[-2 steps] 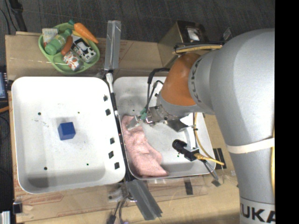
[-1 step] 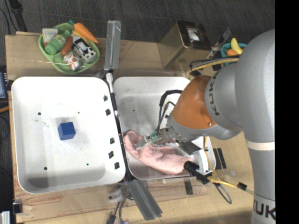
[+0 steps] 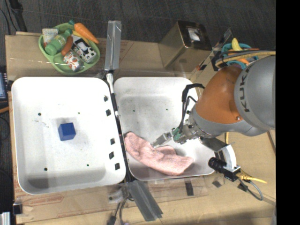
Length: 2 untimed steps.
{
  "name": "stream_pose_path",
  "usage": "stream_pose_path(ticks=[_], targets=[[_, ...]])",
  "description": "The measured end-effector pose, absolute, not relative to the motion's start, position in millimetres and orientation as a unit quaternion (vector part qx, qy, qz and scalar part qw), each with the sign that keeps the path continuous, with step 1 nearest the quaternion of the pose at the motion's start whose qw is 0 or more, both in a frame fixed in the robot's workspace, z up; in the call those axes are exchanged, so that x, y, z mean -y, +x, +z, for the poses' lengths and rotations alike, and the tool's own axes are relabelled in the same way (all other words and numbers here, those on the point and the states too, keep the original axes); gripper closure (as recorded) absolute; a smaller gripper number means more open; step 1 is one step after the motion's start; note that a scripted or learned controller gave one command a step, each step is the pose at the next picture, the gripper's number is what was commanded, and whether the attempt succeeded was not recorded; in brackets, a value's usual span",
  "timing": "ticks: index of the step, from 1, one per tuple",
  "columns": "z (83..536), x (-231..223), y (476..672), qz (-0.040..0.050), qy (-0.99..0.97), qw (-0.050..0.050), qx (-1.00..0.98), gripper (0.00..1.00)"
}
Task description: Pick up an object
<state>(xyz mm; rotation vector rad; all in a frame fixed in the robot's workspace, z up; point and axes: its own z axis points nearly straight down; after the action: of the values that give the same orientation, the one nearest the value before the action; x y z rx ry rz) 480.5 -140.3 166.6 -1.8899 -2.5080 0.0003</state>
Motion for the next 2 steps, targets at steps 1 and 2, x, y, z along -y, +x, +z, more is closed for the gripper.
stream_pose_path(ticks=[1, 2], targets=[[90.7, 105.7, 476.2, 0.0003, -0.553, 0.002, 0.833, 0.00], [112.5, 99.2, 476.6, 0.0004, -0.620, 0.001, 0.785, 0.00]])
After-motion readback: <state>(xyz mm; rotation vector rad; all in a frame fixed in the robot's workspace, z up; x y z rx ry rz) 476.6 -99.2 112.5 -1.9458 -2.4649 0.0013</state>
